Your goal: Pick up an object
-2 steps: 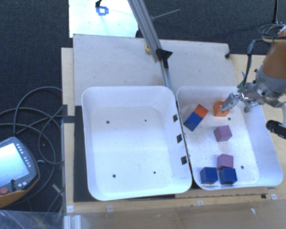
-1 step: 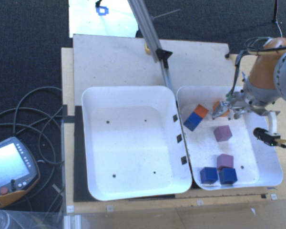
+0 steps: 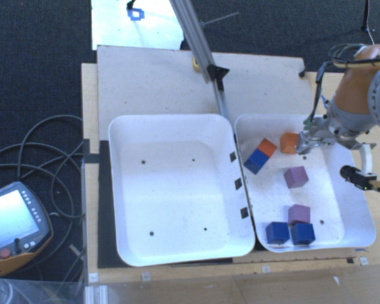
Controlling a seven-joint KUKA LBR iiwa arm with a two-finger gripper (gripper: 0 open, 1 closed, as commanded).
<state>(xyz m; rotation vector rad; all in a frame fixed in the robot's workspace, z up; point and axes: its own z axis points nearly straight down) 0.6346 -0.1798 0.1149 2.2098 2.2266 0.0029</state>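
- Dark carpet surrounds a pale tabletop (image 3: pixel 177 75), and two shallow white bins sit side by side on it: the left bin (image 3: pixel 123 189) and the right bin (image 3: pixel 361 227), which holds all the blocks.
- Off on the floor at the lower left lies a teach pendant (image 3: pixel 12 227) with its looping grey cables (image 3: pixel 44 151), well apart from the action.
- A metal pole (image 3: pixel 190 27) slants down from the top and ends near the gap between the bins.
- Now the arm (image 3: pixel 361 87), grey with its orange band, reaches in from the right, and the hand (image 3: pixel 307 141) hangs low over the upper part of the right bin.
- Right beside the hand, on its left, sits an orange block (image 3: pixel 289 143); they look as if they touch, though I cannot tell whether anything is actually gripped, nor how far open the hand is.
- Further left, an orange-and-blue pair (image 3: pixel 260 156) lies near the bin's left wall, tilted on a diagonal.
- Below the hand, a purple block (image 3: pixel 296 177) rests mid-bin, clear of its neighbours.
- Down at the near edge, two blue blocks (image 3: pixel 290 233) sit together with a second purple block (image 3: pixel 299 213) just behind them.
- My read: the orange block is the nearest target, lying just left of the hand, so the coming move turns on a small shift that way and a clean close around it.
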